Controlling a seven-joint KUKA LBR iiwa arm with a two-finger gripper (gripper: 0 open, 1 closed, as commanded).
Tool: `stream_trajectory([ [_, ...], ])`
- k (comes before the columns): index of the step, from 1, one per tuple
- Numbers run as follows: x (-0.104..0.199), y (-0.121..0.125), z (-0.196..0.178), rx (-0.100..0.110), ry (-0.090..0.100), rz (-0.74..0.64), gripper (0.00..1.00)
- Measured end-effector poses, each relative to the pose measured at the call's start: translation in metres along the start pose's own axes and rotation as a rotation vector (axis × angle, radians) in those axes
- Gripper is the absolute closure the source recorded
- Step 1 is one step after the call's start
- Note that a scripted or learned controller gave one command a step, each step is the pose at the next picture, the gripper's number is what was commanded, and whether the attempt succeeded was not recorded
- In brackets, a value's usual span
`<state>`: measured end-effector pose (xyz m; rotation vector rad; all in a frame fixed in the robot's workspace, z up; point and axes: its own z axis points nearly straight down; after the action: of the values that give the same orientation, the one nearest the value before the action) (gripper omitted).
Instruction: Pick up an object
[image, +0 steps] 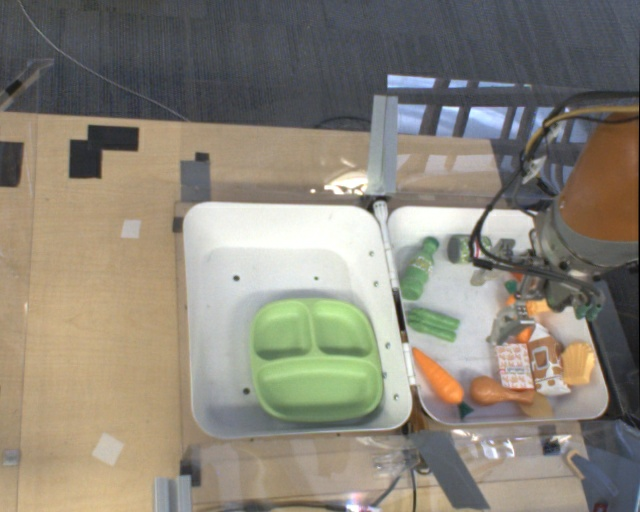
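The left bin (200, 300) holds a green divided plate (316, 358). The right bin (440, 225) holds a green bottle (419, 266), a green block (433, 322), a carrot (438, 374) and a small carton (514, 366). Both sit on a wooden bench (90, 330). The gripper (515, 322) hangs just above the carton; whether its jaws are spread cannot be told.

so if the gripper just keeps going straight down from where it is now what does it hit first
Most likely the small printed carton lying just below the gripper in the right bin. Depth is hard to judge from this slanted view, so it could instead meet the bin floor just beside it.
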<state>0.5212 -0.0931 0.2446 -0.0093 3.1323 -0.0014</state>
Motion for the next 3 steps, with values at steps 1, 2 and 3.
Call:
stream_trajectory([
  [1,-0.032,-0.006,0.145,-0.004,0.013,-0.086,0.0],
  [2,0.024,0.006,0.152,0.003,-0.016,-0.005,0.0],
  [3,-0.031,-0.058,0.102,0.002,-0.004,-0.167,0.0],
])
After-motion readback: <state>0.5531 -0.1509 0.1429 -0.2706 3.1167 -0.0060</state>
